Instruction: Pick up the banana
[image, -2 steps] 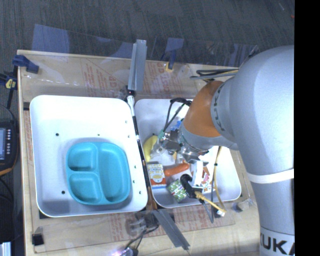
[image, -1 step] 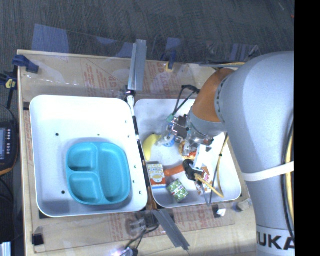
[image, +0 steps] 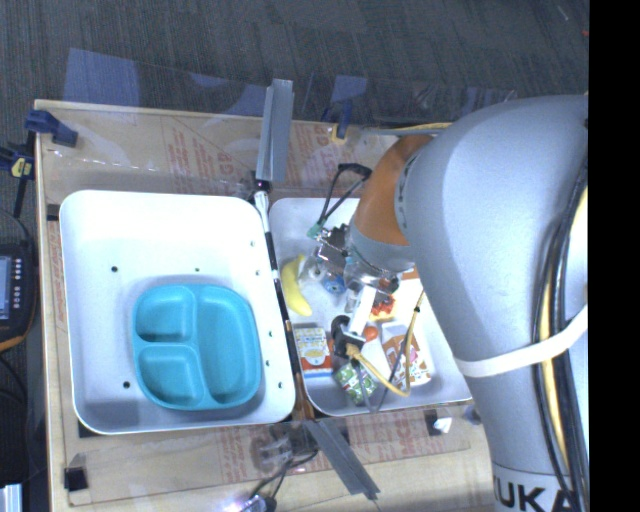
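Now: gripper (image: 335, 262) in right bin (image: 300, 215), just right of banana (image: 293, 285); finger state unclear.

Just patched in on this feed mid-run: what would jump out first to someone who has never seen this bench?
The big grey arm with its orange band dominates the right side, covering much of the right bin. Next comes the bright blue divided plate lying in the left bin. The yellow banana lies at the right bin's left wall, just left of the tool, with a cluster of small packets below it.
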